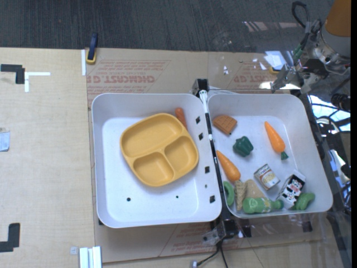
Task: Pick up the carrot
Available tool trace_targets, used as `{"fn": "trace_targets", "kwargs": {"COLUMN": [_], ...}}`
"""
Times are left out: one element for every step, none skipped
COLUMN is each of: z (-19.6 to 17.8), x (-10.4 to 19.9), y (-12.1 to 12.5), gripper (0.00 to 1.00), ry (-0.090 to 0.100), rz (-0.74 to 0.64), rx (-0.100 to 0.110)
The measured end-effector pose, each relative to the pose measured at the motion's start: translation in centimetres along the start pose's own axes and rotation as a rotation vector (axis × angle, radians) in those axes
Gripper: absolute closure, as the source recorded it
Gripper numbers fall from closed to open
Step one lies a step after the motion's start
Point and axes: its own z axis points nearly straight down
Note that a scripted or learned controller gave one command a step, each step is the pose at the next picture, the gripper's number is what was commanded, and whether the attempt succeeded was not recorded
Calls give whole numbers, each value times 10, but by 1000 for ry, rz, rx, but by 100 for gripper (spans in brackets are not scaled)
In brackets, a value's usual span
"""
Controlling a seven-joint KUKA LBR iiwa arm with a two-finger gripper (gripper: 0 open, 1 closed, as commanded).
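Right bin point(308, 128): carrot point(274, 137) well below the hand point(290, 74) (grip state unclear).

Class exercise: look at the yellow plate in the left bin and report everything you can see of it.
The plate is a yellow, matte, plastic-looking tray with rounded corners and raised ridges dividing it into three compartments, one large and two smaller. It lies flat and right way up on the floor of the left bin, turned at a slant to the bin's walls. An orange sausage-like item lies at its far edge.
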Motion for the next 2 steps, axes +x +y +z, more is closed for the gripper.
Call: {"fn": "trace_targets", "kwargs": {"z": [143, 181], "x": [-18, -45], "y": [1, -32], "gripper": [0, 0], "ry": [1, 7], "rz": [-50, 44], "rx": [0, 2]}}
